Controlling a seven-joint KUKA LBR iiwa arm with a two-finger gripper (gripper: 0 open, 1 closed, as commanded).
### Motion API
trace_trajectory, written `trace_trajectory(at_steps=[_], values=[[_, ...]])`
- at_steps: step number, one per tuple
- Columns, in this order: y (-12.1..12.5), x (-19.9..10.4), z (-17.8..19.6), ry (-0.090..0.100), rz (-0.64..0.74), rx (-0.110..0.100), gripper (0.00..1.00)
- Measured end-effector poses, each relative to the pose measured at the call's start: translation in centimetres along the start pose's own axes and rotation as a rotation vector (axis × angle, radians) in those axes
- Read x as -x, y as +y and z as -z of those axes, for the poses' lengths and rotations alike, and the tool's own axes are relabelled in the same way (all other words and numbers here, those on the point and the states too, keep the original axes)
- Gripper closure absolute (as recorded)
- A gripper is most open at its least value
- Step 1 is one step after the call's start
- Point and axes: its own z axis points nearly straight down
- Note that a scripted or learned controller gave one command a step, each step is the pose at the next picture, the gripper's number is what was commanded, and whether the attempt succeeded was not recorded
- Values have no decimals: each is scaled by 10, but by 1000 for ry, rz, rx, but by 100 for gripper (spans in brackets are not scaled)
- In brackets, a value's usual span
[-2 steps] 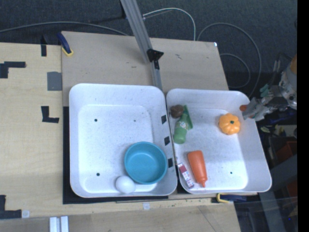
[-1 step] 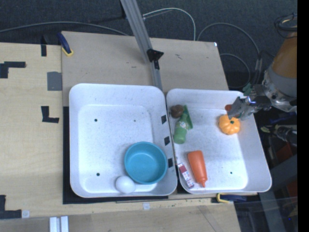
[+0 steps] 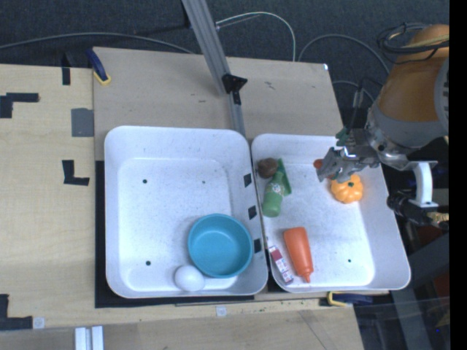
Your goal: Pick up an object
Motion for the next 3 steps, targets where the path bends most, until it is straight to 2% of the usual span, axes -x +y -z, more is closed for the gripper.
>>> trace_trajectory(at_steps=[2, 3], values=[[28, -118, -23, 0, 1, -2, 100], [43, -178, -22, 1, 2, 0, 100]])
